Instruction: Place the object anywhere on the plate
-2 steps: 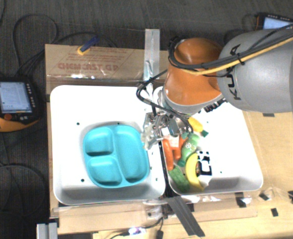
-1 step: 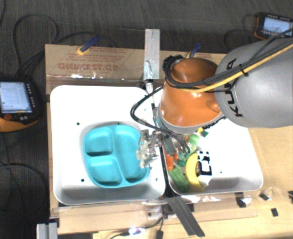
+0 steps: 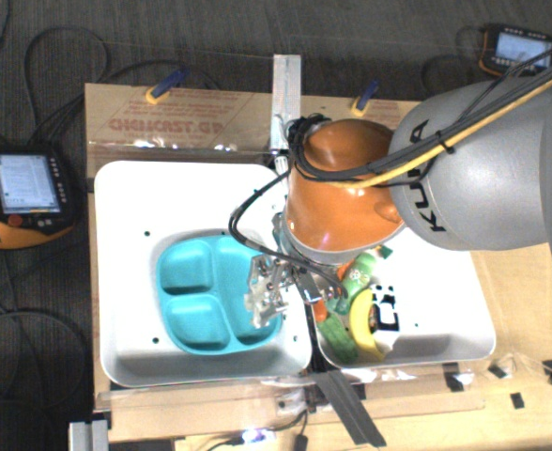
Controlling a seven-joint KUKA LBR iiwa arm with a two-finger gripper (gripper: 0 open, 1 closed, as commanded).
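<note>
camera view: the claw (image 3: 268, 294) hangs low over the right side of the turquoise plate (image 3: 201, 294), a three-part dish lying in the left bin (image 3: 126, 252). its metal parts blur together, so i cannot tell how it is set, nor whether anything sits in it. just right of the claw, across the wall between the bins, a heap of objects (image 3: 356, 313) lies in the right bin (image 3: 445, 336): a yellow piece, something green, a white-and-black piece. above the claw rises the orange band (image 3: 337, 191) and the grey arm (image 3: 487, 172), reaching away to the right.
</note>
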